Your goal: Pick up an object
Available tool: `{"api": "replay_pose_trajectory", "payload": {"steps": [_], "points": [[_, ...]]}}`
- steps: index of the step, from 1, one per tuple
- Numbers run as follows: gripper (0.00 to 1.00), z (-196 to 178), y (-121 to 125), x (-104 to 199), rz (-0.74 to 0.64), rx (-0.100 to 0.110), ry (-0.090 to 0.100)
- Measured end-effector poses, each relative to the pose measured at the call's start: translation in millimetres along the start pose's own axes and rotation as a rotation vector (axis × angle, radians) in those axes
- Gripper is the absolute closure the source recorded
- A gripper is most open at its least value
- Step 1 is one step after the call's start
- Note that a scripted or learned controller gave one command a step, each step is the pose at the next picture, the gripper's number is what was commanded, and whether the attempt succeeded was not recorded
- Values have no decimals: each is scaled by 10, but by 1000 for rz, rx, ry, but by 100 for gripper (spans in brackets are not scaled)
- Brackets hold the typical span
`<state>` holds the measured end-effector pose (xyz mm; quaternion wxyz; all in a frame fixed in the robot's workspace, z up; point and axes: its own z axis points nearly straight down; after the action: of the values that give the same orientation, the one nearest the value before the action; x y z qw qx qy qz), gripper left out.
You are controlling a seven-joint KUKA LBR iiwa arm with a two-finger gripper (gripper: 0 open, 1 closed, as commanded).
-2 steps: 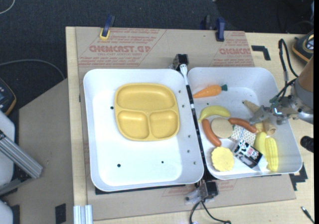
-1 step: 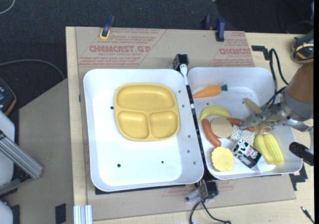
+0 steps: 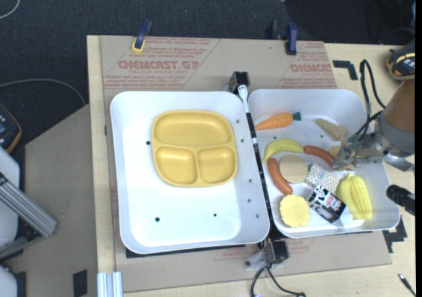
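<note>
The right bin (image 3: 310, 99) holds a heap of toy food: an orange carrot (image 3: 275, 121), a yellow banana (image 3: 282, 148), a red sausage (image 3: 279, 176), a second sausage (image 3: 320, 154), a tan bun (image 3: 294, 170), a yellow round slice (image 3: 294, 210), a corn cob (image 3: 357, 197) and a black-and-white patterned piece (image 3: 326, 202). My gripper (image 3: 347, 155) reaches in from the right and is low over the bin's right half, just right of the second sausage and above the corn cob. I see nothing held in it.
The left bin (image 3: 132, 177) holds a yellow divided plate (image 3: 194, 147). A pale wedge-shaped piece (image 3: 331, 130) lies at the back of the right bin. Clamps (image 3: 139, 38) sit on the bench's far edge, and cables run along the right side.
</note>
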<state>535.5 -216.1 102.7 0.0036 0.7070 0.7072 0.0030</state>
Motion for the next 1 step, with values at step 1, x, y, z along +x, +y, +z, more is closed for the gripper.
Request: {"api": "replay_pose_trajectory", "payload": {"steps": [1], "points": [[100, -607, 102, 4, -1, 1, -3]]}}
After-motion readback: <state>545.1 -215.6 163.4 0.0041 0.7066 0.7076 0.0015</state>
